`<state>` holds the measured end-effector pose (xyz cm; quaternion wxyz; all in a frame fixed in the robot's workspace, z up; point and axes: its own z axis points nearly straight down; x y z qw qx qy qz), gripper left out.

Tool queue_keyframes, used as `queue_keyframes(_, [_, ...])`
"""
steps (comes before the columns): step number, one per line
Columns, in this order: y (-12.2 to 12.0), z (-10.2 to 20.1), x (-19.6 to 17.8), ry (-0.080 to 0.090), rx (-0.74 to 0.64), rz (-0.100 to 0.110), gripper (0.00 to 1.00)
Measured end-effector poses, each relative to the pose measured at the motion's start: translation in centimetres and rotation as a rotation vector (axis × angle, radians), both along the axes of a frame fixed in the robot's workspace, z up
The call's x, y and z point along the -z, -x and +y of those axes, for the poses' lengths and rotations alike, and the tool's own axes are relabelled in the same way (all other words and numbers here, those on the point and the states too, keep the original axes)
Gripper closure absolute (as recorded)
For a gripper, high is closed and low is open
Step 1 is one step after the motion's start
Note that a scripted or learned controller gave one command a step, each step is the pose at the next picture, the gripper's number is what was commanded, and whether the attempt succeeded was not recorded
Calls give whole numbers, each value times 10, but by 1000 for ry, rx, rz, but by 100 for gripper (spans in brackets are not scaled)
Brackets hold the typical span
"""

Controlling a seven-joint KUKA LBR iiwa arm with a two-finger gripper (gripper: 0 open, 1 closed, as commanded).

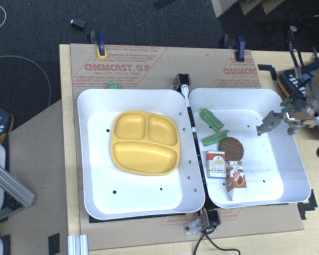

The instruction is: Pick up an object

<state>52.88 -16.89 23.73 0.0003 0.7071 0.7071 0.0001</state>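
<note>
The right bin (295, 169) holds two green pods, one (210, 119) above the other (215, 138). A brown round disc (231, 148) lies just below them. Beside it are an orange-and-white carton (216, 164) and a brown-and-red carton (235, 177). My gripper (279, 127) hangs over the bin's upper right part, well right of all these things. It is open with nothing between its fingers.
A yellow divided plate (145, 142) lies in the left bin (87, 158). Blue clamps (100, 42) (240, 49) hold the board at its far edge. Cables and a black connector (183, 81) sit between the bins at the back.
</note>
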Motion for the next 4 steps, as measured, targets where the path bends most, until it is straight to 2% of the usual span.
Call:
queue_keyframes(1, [27,73,54,-6,-6,10,0])
queue_keyframes(2, [41,187,53,-7,-13,6,0])
queue_keyframes(3, [48,240,-91,-6,-9,-16,0])
queue_keyframes(4, [49,236,-94,0,-2,-2,100])
